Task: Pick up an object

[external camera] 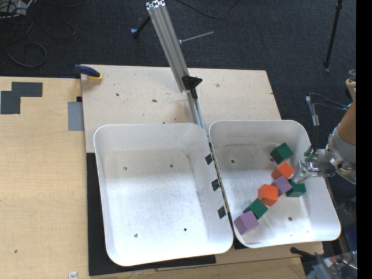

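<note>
Here we see the gripper (303,173) low at the right wall of the right shallow white bin (256,129), just beside a small orange cube (284,170), a small purple cube (283,184) and a dark green block (296,190); whether it is spread or closed we cannot tell. We would settle on one cube, center over it, and descend straight to avoid nudging neighbors.

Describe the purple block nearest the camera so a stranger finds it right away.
Look in the right-hand bin. Blocks run in a diagonal line there; follow it to its lowest, leftmost end. That purple block sits beside a green block, and is larger than the other purple one.
</note>
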Tool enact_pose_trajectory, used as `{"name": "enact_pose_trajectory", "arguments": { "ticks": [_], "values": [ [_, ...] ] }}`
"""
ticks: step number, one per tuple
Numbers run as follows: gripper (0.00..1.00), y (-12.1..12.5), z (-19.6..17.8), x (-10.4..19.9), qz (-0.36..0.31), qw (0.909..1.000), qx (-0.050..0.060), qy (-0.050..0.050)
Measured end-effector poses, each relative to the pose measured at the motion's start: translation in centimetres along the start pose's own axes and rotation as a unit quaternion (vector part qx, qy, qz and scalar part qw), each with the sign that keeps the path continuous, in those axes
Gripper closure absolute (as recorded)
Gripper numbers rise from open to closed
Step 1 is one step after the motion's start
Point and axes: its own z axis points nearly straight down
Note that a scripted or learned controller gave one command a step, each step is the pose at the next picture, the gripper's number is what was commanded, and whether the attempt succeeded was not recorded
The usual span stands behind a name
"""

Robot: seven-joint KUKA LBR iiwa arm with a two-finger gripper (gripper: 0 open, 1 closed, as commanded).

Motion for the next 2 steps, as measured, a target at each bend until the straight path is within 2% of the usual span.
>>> {"name": "enact_pose_trajectory", "arguments": {
  "ticks": [1, 2],
  "values": [
    [1.00, 0.1, -6.3, -0.3, -0.004, 1.0000, -0.001, -0.001],
    [1.00, 0.2, -10.0, -0.4, -0.004, 1.0000, 0.000, 0.000]
  ]
}}
